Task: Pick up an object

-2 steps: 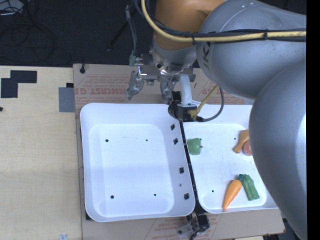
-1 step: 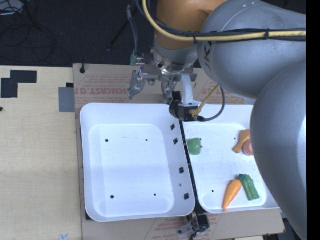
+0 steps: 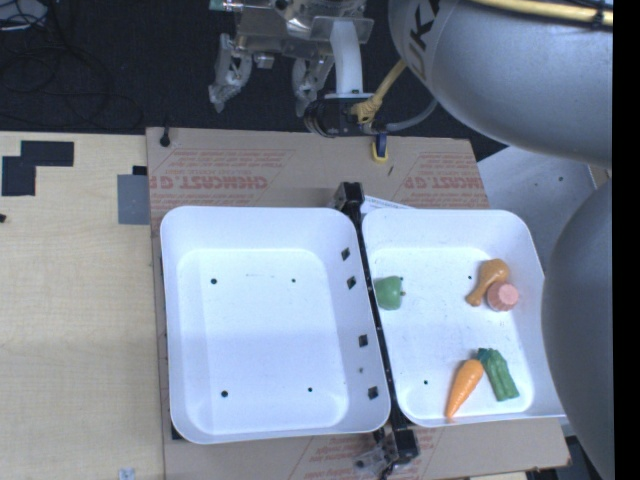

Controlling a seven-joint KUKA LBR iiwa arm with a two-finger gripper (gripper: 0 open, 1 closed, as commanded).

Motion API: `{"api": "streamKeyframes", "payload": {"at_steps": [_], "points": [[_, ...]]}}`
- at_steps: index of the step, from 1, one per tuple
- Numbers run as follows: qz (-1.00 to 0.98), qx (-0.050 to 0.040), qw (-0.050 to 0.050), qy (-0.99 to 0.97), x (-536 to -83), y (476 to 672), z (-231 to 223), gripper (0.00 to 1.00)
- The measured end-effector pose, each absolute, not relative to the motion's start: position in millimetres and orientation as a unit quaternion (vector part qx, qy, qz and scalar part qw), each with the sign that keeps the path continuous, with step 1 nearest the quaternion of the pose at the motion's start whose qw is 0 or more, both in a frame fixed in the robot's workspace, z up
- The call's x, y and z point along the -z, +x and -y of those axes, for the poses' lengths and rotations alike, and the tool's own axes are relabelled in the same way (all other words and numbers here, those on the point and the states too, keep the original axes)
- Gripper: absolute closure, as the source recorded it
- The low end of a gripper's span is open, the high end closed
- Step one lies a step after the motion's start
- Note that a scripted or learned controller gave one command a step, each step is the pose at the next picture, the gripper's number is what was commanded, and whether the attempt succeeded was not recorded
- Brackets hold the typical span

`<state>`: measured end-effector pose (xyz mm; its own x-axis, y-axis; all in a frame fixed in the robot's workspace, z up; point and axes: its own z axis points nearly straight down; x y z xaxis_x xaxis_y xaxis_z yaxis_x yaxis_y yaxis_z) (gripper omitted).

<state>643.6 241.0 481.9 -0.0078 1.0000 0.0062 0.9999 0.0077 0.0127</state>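
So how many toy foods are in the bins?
3, all in the right bin: a green one by the divider, an orange-pink one at right, a carrot in front.

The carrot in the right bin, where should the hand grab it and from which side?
Probably best across the thick orange body of the carrot, just below the green top, coming straight down from above. It lies flat and slanted, tip toward the near wall of the right bin, so the fingers should close across its width. The hand hangs beyond the bins.

Smooth grey rounded arm [image 3: 520, 58] with black lettering beside the metallic two-fingered claw [image 3: 268, 83]; yellow cable [image 3: 520, 3] above, black cables below it.
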Motion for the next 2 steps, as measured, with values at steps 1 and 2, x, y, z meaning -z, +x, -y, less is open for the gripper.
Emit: {"api": "streamKeyframes", "payload": {"at_steps": [1, 2], "points": [[-0.711, 0.0039, -0.001, 0.703, -480.6, 642.8, -239.7, 1.00], [-0.707, 0.0050, -0.002, 0.707, -350.1, 642.7, -219.4, 1.00]]}}
